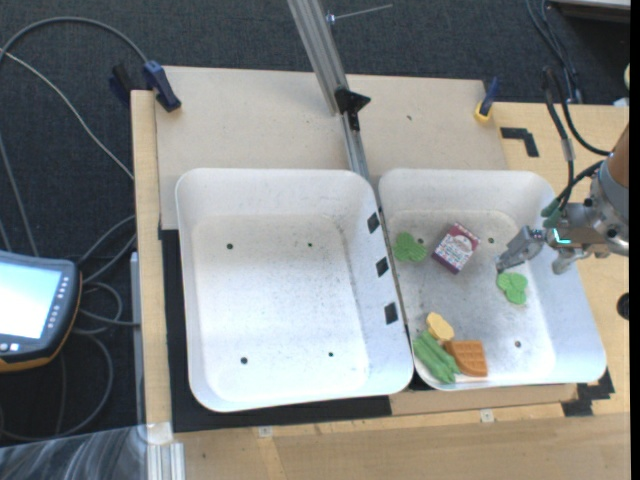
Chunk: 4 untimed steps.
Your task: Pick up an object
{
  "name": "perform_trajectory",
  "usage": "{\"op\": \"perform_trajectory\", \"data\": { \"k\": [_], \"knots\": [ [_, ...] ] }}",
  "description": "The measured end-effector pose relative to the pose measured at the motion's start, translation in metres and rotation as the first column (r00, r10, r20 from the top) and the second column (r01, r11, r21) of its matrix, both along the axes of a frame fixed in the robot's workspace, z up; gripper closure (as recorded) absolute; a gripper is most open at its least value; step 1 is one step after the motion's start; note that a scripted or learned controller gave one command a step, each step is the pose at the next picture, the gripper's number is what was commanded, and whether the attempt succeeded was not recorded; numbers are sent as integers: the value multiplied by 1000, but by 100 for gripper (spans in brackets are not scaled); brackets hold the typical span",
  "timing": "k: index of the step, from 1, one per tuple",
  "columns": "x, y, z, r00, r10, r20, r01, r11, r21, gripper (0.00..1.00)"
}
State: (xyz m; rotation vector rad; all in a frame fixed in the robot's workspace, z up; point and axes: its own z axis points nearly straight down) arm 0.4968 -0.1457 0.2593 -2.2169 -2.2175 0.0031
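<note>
My gripper (537,258) reaches in from the right over the right side of the right bin (560,343). Its two fingers stand spread apart, open, with nothing between them. A small green piece (513,286) lies just below the fingertips on the bin floor. To the left lie a maroon and white box (456,247) and another green piece (409,248). Near the front rim sit a yellow piece (439,325), a long green piece (435,356) and an orange block (469,358).
The left bin (200,268) stands beside the right one, with a slanted metal pole (318,48) rising behind their shared wall. Cables (565,108) hang at the back right near the arm. A handheld screen (30,308) lies off the bench's left edge.
</note>
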Motion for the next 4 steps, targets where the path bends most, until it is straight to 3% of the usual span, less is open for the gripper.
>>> {"op": "perform_trajectory", "data": {
  "k": [1, 4],
  "knots": [
    [1, 0, 2, 1000, 0, 5, 0, 1000, -1, 0],
    [2, -13, -148, 1000, 0, -1, 0, 1000, 1, 0]
  ]
}}
